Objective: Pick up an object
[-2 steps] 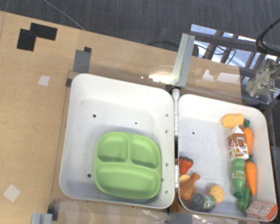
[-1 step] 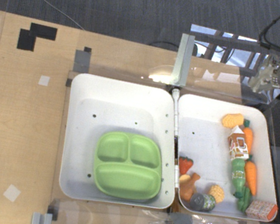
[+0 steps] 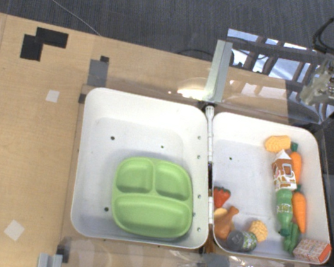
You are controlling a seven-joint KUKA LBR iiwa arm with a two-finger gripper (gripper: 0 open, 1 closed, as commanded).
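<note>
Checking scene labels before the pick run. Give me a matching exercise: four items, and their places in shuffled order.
Items:
1. green divided plate
2. small carton
3. strawberry
4. gripper

Places:
A. right bin, near-right corner
B. above the bench, beyond the right bin's far edge
C. left bin, near side
D. right bin, against the left wall

Pairs: 1-C, 2-A, 3-D, 4-B

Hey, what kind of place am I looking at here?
Probably a robotics lab bench: two white bins taped to a wooden table, toy food like a carrot beside a green divided plate, and a gripper overhead.
</note>
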